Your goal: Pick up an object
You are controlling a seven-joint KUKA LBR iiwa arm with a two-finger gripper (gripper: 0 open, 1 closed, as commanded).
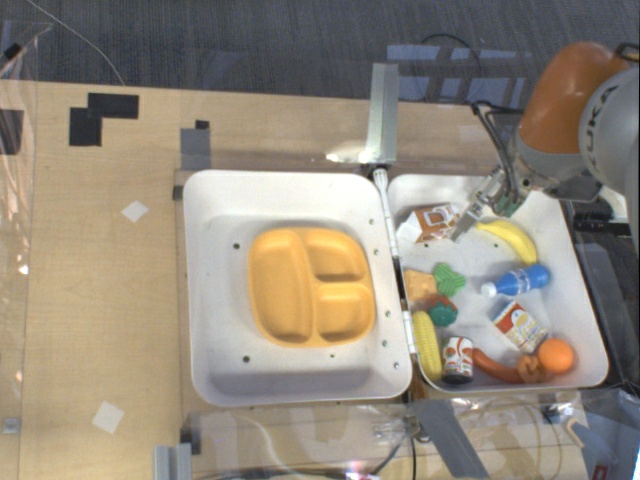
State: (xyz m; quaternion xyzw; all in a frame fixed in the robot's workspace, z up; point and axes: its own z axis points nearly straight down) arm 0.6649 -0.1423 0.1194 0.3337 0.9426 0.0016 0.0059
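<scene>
Overhead view: the two-finger gripper (478,211) hangs over the far part of the right white bin (590,313), just beside a yellow plastic banana (508,237) and a small brown-and-white food packet (433,223). Whether it grips anything cannot be told. The left white bin (215,268) bears a yellow divided plastic tray (310,284).

Even, bright overhead light, soft shadows. Glare whitens the metal post (383,118) between the bins and streaks the clear panel (20,168) at left. Overall slightly soft, low-resolution.
</scene>
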